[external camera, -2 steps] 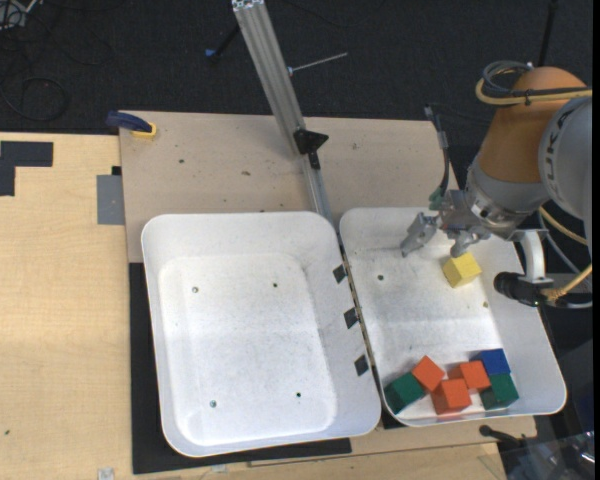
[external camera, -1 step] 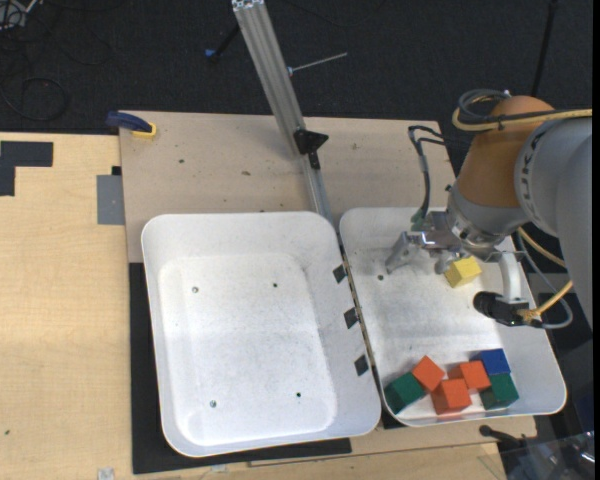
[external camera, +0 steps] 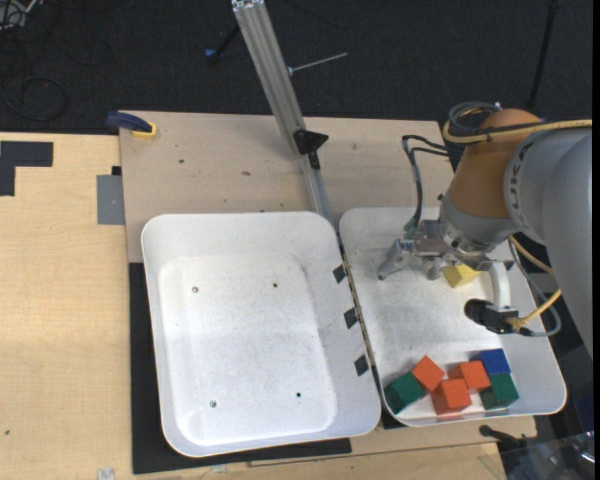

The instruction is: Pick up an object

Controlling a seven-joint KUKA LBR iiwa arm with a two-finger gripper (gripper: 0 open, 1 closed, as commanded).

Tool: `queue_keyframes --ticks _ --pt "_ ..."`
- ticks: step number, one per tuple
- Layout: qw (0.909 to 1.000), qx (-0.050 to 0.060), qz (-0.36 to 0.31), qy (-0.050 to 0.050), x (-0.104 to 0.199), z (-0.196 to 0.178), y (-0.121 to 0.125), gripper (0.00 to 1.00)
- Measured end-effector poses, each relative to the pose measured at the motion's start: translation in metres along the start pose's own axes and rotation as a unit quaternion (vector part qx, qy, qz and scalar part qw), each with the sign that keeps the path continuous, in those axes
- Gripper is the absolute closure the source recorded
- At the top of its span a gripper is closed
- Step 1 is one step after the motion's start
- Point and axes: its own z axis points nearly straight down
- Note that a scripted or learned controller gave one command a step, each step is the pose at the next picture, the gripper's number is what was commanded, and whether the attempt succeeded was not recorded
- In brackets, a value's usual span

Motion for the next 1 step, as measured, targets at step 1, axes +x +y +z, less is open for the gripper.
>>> queue_keyframes --ticks 1 --pt "1.0000 0.000 0.002 0.001 -0.0010 -0.0110 0.0000 1.00"
